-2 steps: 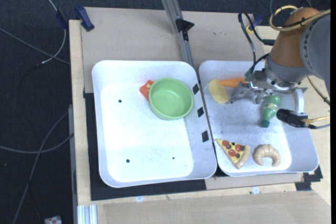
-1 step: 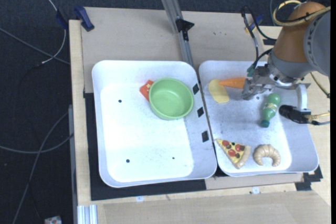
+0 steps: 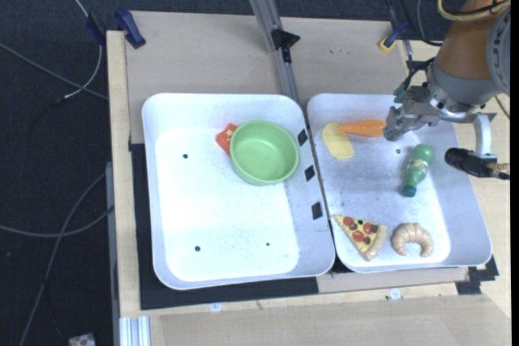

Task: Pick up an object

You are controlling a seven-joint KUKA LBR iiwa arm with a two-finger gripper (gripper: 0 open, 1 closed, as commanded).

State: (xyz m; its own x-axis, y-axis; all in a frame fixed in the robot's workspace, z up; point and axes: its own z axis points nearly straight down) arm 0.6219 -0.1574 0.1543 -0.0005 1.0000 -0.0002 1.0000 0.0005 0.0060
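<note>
Gripper (image 3: 395, 128) low over the far part of the right bin (image 3: 462, 211), at the right-hand tip of the toy carrot (image 3: 362, 127); whether it is spread or closed cannot be told from this view, and nothing is visibly held. The carrot lies with its long axis across the bin, extending from the gripper toward the left bin (image 3: 174, 215) — its far tip just above a yellow chip-like piece (image 3: 338, 142). Nearer the camera: a green bottle (image 3: 416, 167), a croissant (image 3: 412, 239) and a pizza slice (image 3: 362, 234). The left bin carries a green bowl (image 3: 263, 151) overlapping a small red-orange object (image 3: 225, 137). No legible labels or writing.
</note>
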